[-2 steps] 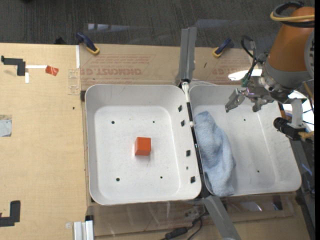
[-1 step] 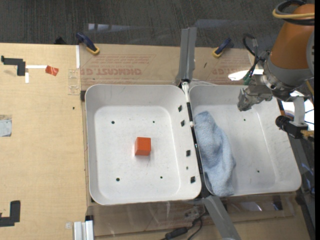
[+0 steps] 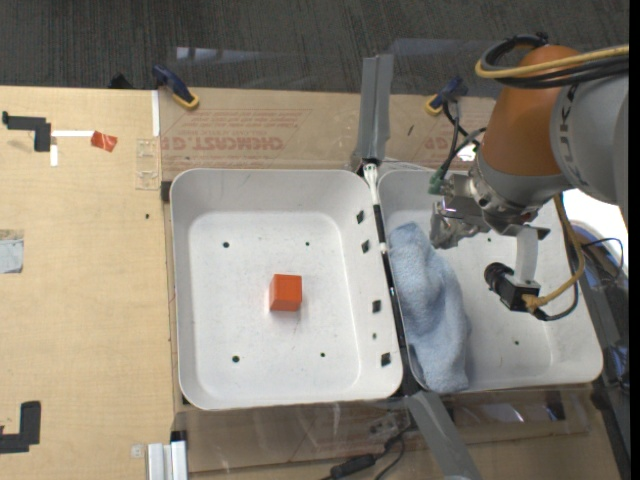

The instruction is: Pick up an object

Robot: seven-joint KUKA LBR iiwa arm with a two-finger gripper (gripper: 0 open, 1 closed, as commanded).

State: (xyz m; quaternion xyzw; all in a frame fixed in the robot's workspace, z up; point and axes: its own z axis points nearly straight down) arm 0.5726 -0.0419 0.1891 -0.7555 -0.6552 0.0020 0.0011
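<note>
An orange-red cube [image 3: 286, 293] rests near the middle of the left white bin [image 3: 200, 268]. A crumpled light-blue cloth [image 3: 430, 303] lies along the left side of the right bin [image 3: 560, 348]. My gripper [image 3: 447, 230] hangs over the right bin's back left part, just above the cloth's upper end. The wrist and its orange band tower over it to the right. The fingers point down and are largely hidden by the wrist body.
A metal divider [image 3: 376, 118] runs between the two bins. Blue-and-yellow clamps [image 3: 175, 85] hold the cardboard backing at the far edge. A black cable and connector [image 3: 510, 288] dangle from the wrist over the right bin. Tan bench surface [image 3: 70, 288] stretches left.
</note>
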